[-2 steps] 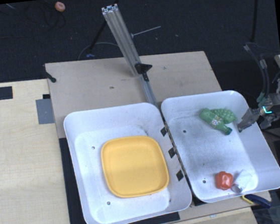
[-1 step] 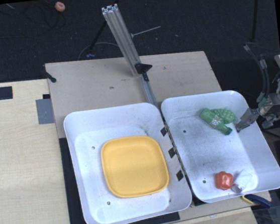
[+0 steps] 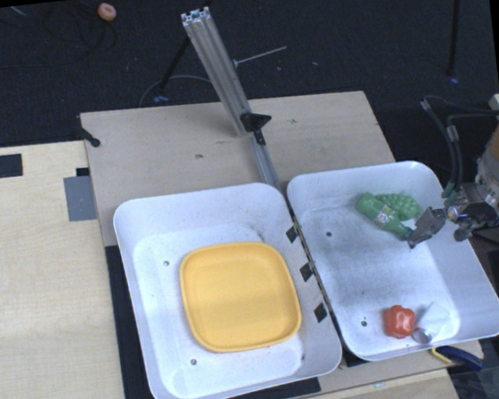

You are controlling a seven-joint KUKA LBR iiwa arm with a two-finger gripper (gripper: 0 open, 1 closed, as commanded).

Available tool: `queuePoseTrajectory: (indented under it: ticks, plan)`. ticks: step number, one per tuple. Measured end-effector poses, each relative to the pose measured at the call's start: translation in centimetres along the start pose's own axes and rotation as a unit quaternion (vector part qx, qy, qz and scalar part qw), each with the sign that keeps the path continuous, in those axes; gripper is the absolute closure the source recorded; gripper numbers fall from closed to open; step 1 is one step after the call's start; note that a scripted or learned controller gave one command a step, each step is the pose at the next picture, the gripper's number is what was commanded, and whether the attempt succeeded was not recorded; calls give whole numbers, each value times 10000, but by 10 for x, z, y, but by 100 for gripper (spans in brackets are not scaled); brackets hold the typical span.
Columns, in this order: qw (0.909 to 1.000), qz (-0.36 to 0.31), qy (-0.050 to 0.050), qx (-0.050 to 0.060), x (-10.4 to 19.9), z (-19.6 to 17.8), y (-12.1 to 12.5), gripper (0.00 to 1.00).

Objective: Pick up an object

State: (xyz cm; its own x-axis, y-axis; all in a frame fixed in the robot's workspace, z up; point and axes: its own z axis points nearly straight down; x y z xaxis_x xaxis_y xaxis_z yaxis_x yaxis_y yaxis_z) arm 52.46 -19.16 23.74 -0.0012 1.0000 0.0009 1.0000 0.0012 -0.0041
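In the right bin (image 3: 366, 270), a green crumpled object (image 3: 386, 208) lies near the far right corner. A small red object (image 3: 398, 320) rests near the front edge, with a little grey piece (image 3: 421, 335) touching it. My gripper (image 3: 444, 226) hangs over the bin's right rim, just right of the green object. It is open, with nothing between its fingers. One dark finger (image 3: 423, 228) points toward the green object's lower edge.
The left bin (image 3: 145, 270) holds a yellow square plate (image 3: 240, 295). Black clips (image 3: 305, 271) join the two bins. A slanted aluminium post (image 3: 222, 62) rises behind the bins. Cables hang at the far right, beside the arm.
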Motion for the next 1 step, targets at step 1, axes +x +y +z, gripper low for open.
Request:
queuePoseTrajectory:
  ticks: [1]
  plan:
    - [10000,4,0,3,-7,46,2,0]
